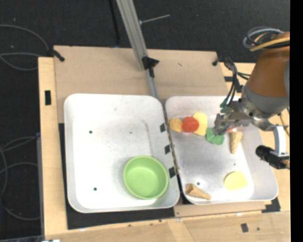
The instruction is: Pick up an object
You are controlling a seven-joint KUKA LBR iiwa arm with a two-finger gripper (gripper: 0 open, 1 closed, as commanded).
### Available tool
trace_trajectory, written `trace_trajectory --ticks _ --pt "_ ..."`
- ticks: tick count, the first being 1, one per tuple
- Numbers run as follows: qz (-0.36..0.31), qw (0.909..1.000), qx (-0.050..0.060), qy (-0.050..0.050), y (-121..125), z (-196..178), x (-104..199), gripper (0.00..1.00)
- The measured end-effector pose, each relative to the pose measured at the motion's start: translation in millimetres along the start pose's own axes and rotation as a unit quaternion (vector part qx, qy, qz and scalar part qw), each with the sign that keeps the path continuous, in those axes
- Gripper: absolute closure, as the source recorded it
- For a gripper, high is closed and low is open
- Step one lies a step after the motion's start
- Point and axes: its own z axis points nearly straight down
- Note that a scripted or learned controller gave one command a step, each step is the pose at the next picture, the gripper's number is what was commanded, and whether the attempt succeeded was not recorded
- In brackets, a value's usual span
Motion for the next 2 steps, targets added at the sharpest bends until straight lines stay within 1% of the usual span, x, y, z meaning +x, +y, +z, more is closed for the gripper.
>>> trace_trajectory --ticks 1,2 --pt "-0.001 1.0 0.002 0.0 10.0 6.1 43.2 1.0" --pt "-0.001 1.0 0.002 0.0 25.7 13.3 94.0 1.0"
